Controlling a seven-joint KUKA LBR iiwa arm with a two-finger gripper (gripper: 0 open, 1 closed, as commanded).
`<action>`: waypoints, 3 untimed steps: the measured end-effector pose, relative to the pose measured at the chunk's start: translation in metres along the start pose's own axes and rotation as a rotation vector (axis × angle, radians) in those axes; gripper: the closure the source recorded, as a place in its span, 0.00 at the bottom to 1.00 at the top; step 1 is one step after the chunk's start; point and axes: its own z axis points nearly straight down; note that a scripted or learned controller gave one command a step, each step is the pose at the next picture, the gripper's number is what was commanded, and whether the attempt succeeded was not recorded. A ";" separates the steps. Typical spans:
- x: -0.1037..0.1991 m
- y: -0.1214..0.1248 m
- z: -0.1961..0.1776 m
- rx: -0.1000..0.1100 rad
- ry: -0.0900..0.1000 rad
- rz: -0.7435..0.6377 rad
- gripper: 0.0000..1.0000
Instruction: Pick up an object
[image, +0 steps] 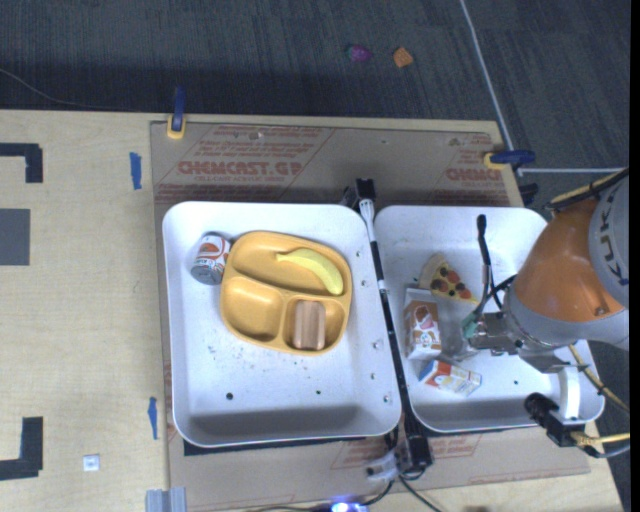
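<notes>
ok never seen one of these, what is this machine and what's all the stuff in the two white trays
This is one picture from a camera fixed above a bench, looking down at a slant. The grey and orange shape on the right is a robot arm; its two-finger gripper hangs low over the right bin. I cannot tell whether it holds anything. Its job is to pick up an object.

The left bin holds a yellow divided plate with a toy banana and a brown block in its compartments, plus a small can beside it. The right bin holds a pizza slice toy and two small packets.
</notes>
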 end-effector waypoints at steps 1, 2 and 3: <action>0.000 0.000 0.000 0.000 0.000 0.000 0.00; 0.005 -0.003 0.011 0.014 0.011 -0.004 0.00; 0.001 0.000 0.000 0.002 0.000 -0.001 1.00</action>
